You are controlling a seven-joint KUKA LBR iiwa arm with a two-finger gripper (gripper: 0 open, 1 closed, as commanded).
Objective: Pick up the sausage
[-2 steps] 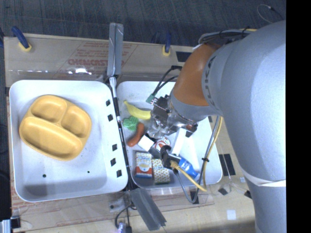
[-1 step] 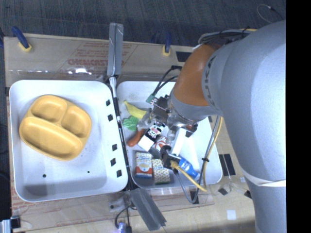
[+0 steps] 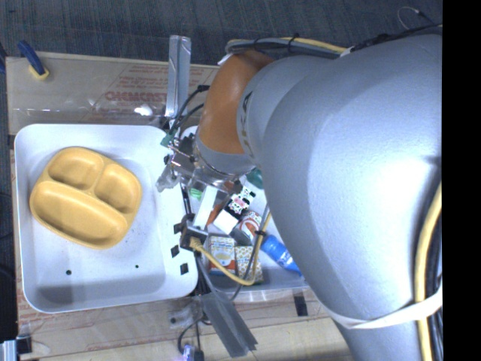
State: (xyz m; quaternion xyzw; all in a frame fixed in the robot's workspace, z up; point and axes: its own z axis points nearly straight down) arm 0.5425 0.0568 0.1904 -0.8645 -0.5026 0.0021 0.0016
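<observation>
Left bin: one yellow bread loaf | right bin: arm

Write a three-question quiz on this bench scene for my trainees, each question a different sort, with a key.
1. True or false: the yellow bread-shaped object lies in the left bin.
2. Which bin is the arm over? A) left B) right
3. Fill in: the arm's band above the wrist is ____.

Key: 1 true; 2 B; 3 orange.
</observation>
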